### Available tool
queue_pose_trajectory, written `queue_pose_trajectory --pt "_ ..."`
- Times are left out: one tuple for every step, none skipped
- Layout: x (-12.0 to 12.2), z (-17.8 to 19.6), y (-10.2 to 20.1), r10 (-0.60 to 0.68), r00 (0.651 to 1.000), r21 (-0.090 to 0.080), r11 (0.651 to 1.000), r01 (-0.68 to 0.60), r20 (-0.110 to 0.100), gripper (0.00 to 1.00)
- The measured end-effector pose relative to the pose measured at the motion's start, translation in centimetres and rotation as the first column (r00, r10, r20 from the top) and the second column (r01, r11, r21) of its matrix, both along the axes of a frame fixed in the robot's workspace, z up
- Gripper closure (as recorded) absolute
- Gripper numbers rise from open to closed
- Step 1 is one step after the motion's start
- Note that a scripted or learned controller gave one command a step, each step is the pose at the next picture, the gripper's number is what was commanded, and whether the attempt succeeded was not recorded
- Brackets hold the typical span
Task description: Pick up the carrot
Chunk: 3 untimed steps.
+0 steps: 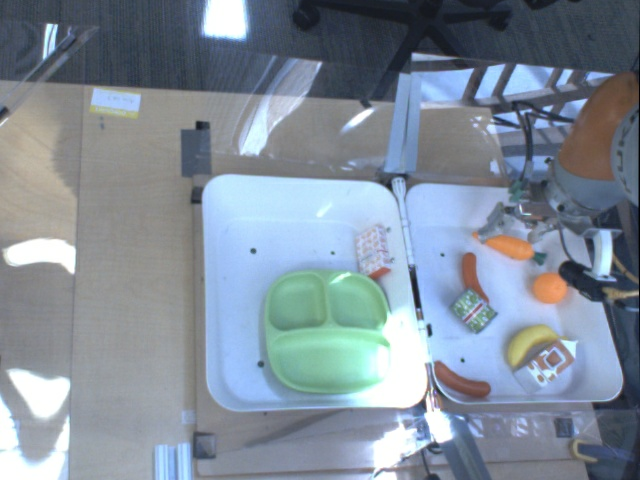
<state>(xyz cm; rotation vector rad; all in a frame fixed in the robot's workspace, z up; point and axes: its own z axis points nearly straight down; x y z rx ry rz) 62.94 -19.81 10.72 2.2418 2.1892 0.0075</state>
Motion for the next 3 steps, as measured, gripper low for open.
queue_pose_trajectory --pt "-1.5 -2.0 -0.3 -0.039 0.999 0.001 0.999 0.039 -0.002 0.0" --pt "-1.3 -0.8 -0.2 -0.034 0.999 0.0 0.999 0.034 0.004 1.0" --pt "0.1 11.3 8.2 -0.062 0.998 0.002 0.998 0.062 0.0 1.0"
